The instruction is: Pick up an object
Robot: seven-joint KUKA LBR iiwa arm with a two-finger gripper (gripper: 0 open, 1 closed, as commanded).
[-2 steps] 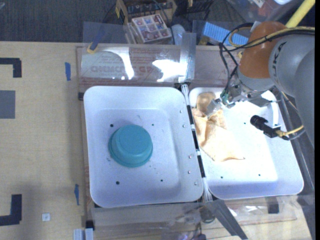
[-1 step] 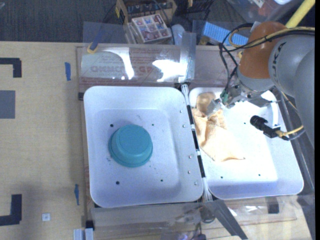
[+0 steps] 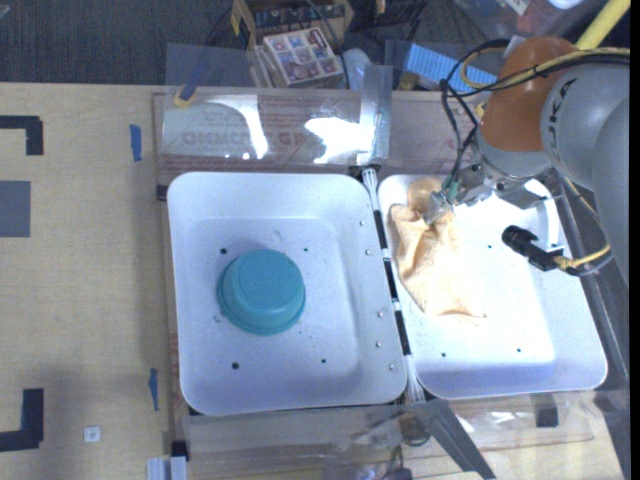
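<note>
Now | left bin [image 3: 190,208]: teal bowl [image 3: 262,290] | right bin [image 3: 570,368]: tan cloth [image 3: 432,268] | tool [image 3: 443,200] on cloth, jaw state unclear

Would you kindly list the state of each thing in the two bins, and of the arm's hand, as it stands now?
Teal bowl: upside down, flat on the left bin floor, alone.
Tan cloth: crumpled, in the right bin near its left wall, upper part bunched at the hand.
Hand: down on the cloth's upper part; grip cannot be made out.
</note>
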